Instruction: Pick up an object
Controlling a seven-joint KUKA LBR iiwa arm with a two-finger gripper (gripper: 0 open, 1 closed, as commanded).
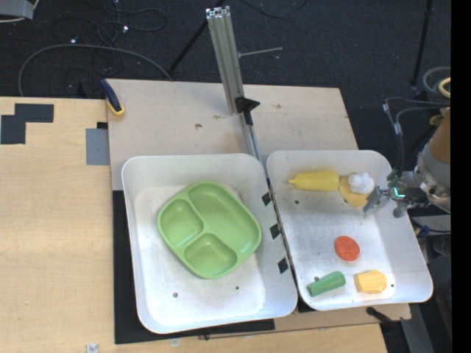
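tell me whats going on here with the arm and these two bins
A robot arm reaches in from the right, its gripper low over the right bin's far right side, beside a yellow and white object. Nothing is visibly held. That bin also has a yellow bottle-shaped item, a red disc, a green piece and a yellow block. The left bin holds a green divided tray.

Green tray (210, 229) smooth plastic; bench (44, 219) pale wood, seemingly matt.
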